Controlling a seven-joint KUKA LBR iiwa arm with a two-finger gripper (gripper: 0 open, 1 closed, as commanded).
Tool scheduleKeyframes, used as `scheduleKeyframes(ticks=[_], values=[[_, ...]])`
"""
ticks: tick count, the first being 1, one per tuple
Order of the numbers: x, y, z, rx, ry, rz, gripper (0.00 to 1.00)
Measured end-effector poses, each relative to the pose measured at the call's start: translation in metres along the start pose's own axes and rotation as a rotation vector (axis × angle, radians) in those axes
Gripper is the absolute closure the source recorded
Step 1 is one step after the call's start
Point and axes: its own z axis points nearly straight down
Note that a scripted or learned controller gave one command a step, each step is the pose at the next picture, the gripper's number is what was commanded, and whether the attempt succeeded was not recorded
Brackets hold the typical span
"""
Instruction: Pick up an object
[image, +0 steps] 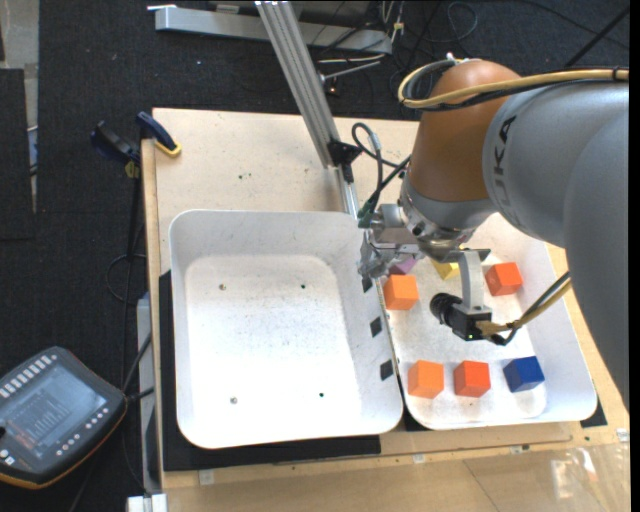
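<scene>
Dark floor is surrounding a pale wooden worktop (250, 160) that is carrying two shallow white bins side by side. Left bin (200, 240) is sitting across the worktop's middle, showing just dark specks on its floor. Right bin (570, 385) is sitting against the worktop's right edge and is holding the blocks. Grey arm (560, 150) with its orange band (455, 130) is reaching in from the right and hanging over the right bin's far left corner. Pincer (385, 262) is pointing down at the seam between the bins, just above the near orange cube (401, 292); cannot tell if it is open or closed, nothing visibly held. A second orange cube (504, 278) is lying toward the right bin's far right side. A yellow block (446, 268) and a purple block (403, 264) are peeking out from under the wrist, mostly hidden. Along the bin's near edge, another orange cube (426, 378), a red-orange cube (472, 379) and a blue cube (523, 373) are lying in a row, slightly apart. A teach pendant (50, 410) is lying on the floor off the worktop's near left corner. A blue and yellow clamp (150, 135) is sitting at the worktop's far left corner.
</scene>
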Motion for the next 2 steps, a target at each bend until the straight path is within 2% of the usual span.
scheduleKeyframes(ticks=[1,2], values=[[0.0457,-0.0019,-0.0038,0.002,-0.001,0.002,1.00],[0.0424,-0.0018,-0.0037,0.002,-0.003,0.007,0.00]])
